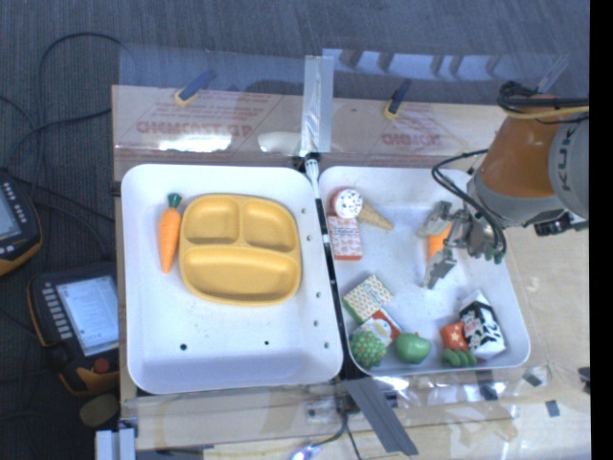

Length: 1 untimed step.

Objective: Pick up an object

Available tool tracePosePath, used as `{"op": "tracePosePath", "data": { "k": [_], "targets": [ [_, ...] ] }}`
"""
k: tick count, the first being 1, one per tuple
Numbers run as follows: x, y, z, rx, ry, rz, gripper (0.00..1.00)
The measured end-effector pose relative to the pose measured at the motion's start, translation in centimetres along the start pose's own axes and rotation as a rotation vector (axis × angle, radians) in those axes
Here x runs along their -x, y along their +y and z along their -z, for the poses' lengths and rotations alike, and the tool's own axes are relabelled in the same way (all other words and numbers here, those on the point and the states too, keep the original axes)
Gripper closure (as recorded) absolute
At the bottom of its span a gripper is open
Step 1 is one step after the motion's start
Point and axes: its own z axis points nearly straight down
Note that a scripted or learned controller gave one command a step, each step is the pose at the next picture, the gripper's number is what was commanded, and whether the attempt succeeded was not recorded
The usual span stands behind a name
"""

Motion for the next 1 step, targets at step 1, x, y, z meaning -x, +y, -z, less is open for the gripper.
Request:
{"op": "tracePosePath", "data": {
  "k": [1],
  "targets": [
    [0.19, 0.1, 1.14, -0.003, -0.005, 0.002, 1.0]
  ]
}}
